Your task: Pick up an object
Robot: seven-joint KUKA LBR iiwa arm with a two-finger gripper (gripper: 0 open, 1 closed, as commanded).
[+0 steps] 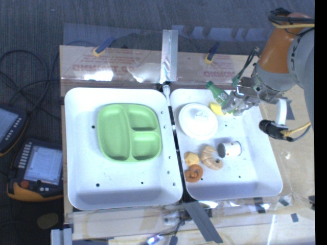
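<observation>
My gripper [232, 106] hangs over the far part of the right bin [260, 175], right beside a small yellow object [216, 109] and a green bottle-like piece [216, 92]. Whether anything is between its fingers is hidden by the wrist. A white round plate [198, 120] lies just left of it. Nearer the front lie a small white cup [230, 149] on its side, a tan croissant [211, 156], a tan bun [191, 158] and an orange-brown snail-shaped pastry [193, 173].
The left bin [82, 182] holds a green divided tray [130, 132]. A metal divider post [168, 55] stands at the back between the bins. Cables and handheld pendants [36, 167] lie off the bench at left.
</observation>
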